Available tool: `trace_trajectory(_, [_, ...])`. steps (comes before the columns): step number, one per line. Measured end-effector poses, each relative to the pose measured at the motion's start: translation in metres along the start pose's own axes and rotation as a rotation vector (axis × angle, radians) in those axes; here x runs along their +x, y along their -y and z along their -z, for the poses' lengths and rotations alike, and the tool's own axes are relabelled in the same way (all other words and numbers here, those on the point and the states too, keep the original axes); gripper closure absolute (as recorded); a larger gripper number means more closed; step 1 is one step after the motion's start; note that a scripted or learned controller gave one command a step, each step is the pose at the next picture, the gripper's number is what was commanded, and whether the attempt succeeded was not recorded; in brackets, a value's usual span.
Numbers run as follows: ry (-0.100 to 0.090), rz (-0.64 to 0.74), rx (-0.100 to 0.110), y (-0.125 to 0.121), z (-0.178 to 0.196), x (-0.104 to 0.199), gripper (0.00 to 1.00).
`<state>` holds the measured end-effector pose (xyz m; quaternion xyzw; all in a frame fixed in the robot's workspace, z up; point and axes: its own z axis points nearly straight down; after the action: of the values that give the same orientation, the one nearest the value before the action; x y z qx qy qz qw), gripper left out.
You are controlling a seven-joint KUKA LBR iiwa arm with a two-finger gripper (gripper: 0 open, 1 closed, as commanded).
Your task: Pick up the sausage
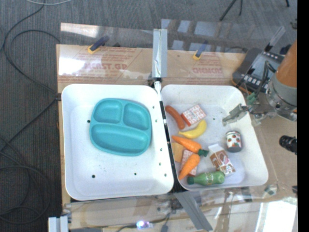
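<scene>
Grey carpet crossed by loose cables surrounds a cardboard-topped bench [120, 64] that bears two shallow white bins side by side. Left bin [77, 168]: holds a teal three-compartment plate [120, 126], with nothing lying in its compartments. Right bin [212, 93]: holds toy food. The sausage [175, 116], an orange-red link, lies slanted in the bin's upper-left part, just beside the wall shared with the left bin; its lower end sits near a red-and-white carton [193, 114] and a yellow banana [195, 130]. Below these lie two carrots [189, 145], one crossing towards the other, a green bottle-like item [207, 179], a brown-and-white carton [222, 162], and a small grey jar with a red pattern [233, 141]. The gripper [235, 113] hangs over the bin's upper-right part, well apart from the sausage; whether its jaws stand open or closed cannot be told from this slanted view. Handling, as a judgement: the sausage looks like a light, smooth plastic or rubber toy, probably slippery and inclined to roll, but not fragile. A grasp across its narrow middle, with the jaws set square to its long axis, seems soundest; the nearby bin wall and carton leave little room on either side for the descent.
</scene>
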<state>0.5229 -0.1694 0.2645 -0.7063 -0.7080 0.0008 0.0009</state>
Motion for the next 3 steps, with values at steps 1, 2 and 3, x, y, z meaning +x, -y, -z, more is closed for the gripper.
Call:
trace_trajectory(1, [-0.001, -0.096, 0.002, 0.028, -0.111, 0.038, 0.00])
trace_trajectory(2, [0.011, 0.050, -0.021, 0.033, -0.173, 0.019, 0.00])
trace_trajectory(3, [0.001, -0.109, 0.001, -0.052, -0.171, 0.047, 0.00])
